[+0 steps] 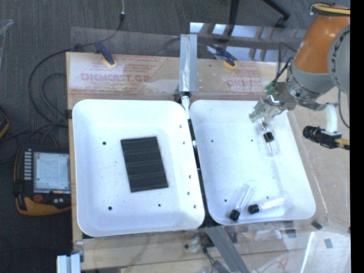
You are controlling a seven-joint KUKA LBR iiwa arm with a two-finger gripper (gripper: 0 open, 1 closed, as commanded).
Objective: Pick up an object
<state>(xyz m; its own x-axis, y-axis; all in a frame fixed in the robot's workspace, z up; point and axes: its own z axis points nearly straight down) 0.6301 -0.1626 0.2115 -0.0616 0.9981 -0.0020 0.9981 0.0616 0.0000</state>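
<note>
The pincer (263, 114) hangs over the right bin (227, 147); whether it is clenched cannot be told. Just below it lies a small clear tube (269, 141) with black cap, and two similar tubes (253, 202) lie near the front edge.

I see three clear tubes with black caps in the right bin (296, 169): one tube (269, 142) lies near the far right side, and two more (241, 200) (266, 205) lie close together by the near wall. A dark ribbed slab (144, 164) lies flat in the left bin (91, 124)
</note>
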